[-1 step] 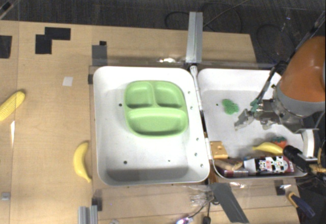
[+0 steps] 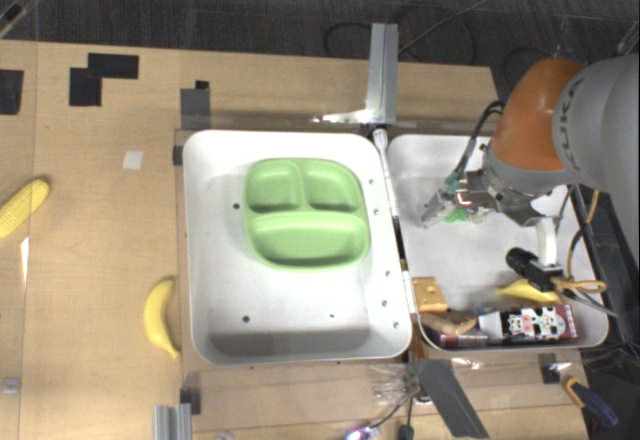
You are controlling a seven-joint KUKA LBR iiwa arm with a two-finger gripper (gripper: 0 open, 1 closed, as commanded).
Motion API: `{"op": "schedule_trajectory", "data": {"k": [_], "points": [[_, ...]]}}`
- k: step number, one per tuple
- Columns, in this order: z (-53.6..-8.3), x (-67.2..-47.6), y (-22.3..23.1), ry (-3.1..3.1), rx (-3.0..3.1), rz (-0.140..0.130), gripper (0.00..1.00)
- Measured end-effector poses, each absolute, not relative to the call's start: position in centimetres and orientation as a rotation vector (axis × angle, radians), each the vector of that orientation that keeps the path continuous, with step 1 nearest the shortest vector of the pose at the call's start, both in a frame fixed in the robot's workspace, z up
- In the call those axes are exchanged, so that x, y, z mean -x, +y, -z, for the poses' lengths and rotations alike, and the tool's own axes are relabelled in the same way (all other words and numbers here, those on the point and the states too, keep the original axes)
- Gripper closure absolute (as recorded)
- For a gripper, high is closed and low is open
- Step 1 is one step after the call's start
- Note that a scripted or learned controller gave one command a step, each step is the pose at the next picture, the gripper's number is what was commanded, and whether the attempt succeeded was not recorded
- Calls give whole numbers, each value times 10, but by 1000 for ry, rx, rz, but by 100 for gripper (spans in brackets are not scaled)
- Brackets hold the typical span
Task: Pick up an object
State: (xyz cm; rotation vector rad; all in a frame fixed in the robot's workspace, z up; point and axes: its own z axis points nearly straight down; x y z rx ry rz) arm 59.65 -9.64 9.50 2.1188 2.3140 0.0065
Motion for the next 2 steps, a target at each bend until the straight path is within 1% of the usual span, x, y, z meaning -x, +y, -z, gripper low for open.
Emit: {"op": "schedule_trajectory", "data": {"k": [1, 2], "points": [[-89, -647, -107, 2345, -2077, -12, 0], [-102, -650, -105, 2346, -2069, -22, 100]]}}
